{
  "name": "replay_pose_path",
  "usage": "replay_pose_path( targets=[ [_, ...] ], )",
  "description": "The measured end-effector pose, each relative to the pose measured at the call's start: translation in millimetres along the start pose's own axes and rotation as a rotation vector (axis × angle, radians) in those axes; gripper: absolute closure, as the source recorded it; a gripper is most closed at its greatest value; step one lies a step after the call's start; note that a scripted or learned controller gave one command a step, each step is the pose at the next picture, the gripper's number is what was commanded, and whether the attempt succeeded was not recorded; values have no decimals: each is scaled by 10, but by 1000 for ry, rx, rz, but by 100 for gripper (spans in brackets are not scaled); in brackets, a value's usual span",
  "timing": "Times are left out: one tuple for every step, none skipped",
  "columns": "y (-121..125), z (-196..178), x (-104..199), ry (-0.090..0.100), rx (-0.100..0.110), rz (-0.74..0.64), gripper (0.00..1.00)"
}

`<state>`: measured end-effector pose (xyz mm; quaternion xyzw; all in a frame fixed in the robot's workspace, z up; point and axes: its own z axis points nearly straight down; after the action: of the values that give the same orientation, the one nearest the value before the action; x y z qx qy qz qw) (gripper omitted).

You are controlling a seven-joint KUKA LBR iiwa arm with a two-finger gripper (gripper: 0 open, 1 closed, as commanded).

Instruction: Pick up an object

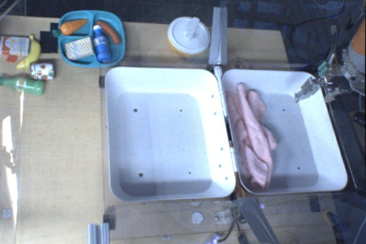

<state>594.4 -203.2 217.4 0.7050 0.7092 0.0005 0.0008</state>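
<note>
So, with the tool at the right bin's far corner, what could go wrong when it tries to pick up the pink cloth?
1. The tool sits near the right bin rim, so it might clip that rim as it moves in.
2. The pink cloth lies along the bin's left wall, beside the divider; a finger could hit the wall.
3. The cloth is soft and bunched, so the tool may pinch only a fold and lose it.

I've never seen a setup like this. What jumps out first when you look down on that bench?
Probably the pink cloth, lying crumpled along the left side of the right white bin. Next, the blue divided tray of toy food at the bench's far left corner, with a white-lidded cup behind the bins. The robot's claw hangs over the right bin's far right corner, apart from the cloth.
</note>
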Motion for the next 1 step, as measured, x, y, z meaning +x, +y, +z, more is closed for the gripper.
replay_pose_path(
  targets=[
    [270,684,-15,0,0,100,0]
  ],
)
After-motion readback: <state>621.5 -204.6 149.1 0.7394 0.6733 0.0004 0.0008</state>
